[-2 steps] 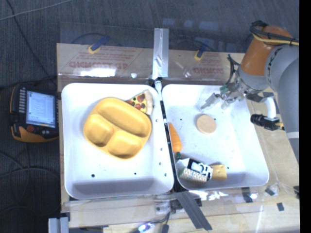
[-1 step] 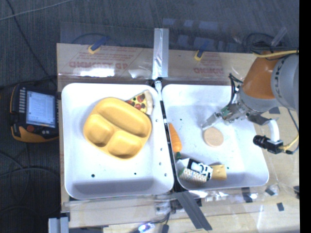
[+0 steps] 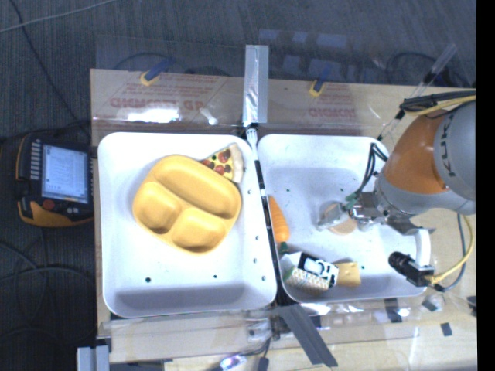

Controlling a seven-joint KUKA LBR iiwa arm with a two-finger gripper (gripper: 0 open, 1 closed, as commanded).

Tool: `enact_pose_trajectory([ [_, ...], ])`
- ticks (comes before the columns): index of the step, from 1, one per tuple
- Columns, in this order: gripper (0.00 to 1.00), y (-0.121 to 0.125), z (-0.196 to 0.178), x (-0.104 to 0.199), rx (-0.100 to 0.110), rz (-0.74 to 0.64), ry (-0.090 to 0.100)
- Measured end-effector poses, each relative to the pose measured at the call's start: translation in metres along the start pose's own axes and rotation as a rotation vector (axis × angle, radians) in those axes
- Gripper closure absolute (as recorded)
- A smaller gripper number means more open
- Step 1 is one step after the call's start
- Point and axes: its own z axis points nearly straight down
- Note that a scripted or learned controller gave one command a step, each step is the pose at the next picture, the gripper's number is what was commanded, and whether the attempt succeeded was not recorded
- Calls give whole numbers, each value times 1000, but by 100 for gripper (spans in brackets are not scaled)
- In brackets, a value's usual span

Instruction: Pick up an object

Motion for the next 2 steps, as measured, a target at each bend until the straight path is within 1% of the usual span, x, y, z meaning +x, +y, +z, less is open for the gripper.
enact_pose_trajectory([
  [1, 100, 1, -8, 1, 3, -2, 3],
  [2, 100, -8, -128, 71, 20, -6, 2],
])
